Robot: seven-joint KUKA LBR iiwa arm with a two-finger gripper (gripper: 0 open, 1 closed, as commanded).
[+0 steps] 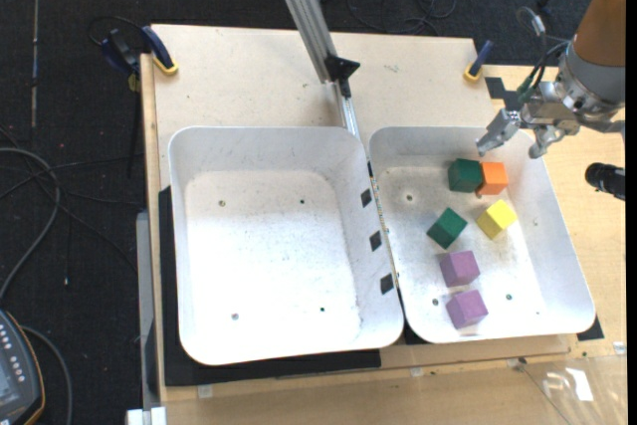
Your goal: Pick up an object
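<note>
The right bin holds several small cubes. A dark green cube touches an orange cube near the bin's back. Below them lie a yellow cube and a second green cube. Two purple cubes sit toward the front. My gripper hangs above the bin's back right edge, up and to the right of the orange cube. Its two fingers are spread apart with nothing between them.
The left bin stands beside the right one, sharing a central rim. A slanted metal bar runs from the top down to the bins' junction. Clamps sit at the board's back corners.
</note>
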